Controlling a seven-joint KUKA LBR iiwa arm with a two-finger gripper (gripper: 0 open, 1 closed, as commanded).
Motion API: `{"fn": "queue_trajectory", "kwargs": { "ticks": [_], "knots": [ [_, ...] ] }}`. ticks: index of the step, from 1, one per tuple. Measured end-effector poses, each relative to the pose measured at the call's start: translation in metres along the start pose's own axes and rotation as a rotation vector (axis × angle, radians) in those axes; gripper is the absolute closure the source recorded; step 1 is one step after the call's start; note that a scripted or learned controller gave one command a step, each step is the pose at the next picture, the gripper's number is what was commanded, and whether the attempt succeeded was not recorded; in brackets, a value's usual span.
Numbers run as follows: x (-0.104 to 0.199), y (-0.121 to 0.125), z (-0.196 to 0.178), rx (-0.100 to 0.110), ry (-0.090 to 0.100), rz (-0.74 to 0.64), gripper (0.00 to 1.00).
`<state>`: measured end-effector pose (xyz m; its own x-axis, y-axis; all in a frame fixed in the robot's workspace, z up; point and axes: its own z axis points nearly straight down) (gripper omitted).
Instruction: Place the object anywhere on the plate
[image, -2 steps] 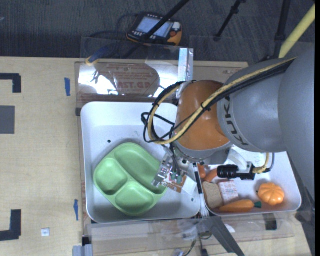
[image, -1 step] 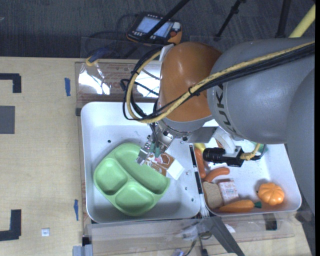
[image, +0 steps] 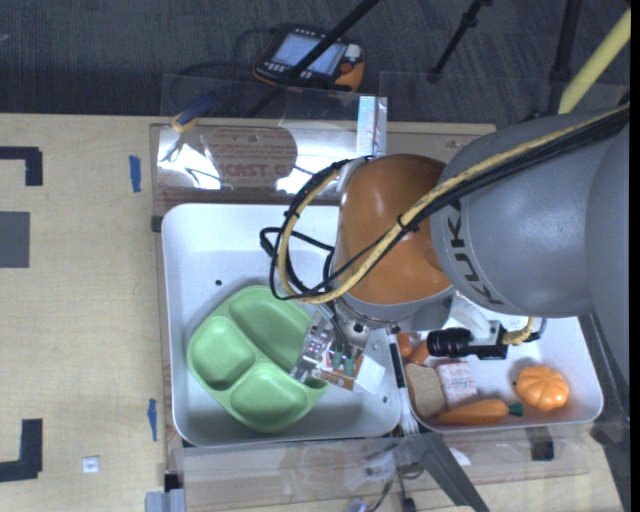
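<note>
One green plate (image: 248, 368) lies in the left bin (image: 190, 250); the gripper (image: 328, 358) hangs over its right edge. One carrot (image: 474, 410), one pumpkin (image: 541, 388) and one bread slice (image: 424, 388) sit in the right bin (image: 590, 350).

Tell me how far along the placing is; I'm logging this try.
Done: the arm has brought the gripper over the green divided plate's right edge in the left bin. In hand: I cannot tell whether it holds anything. Left: no object lies on the plate's visible part; the carrot and small pumpkin sit in the right bin.
</note>
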<state>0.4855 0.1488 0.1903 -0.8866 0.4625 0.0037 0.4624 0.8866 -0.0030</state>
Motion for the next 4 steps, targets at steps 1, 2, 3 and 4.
{"fn": "queue_trajectory", "kwargs": {
  "ticks": [1,2,3,4],
  "knots": [
    [0.0,0.0,0.0,-0.001,0.0,0.0,0.0],
    [-0.002,0.001,-0.011,-0.004,-0.003,0.003,1.0],
    [-0.063,-0.004,0.008,-0.005,-0.006,0.102,1.0],
    [-0.151,-0.015,0.005,-0.005,-0.007,0.078,1.0]
  ]
}}
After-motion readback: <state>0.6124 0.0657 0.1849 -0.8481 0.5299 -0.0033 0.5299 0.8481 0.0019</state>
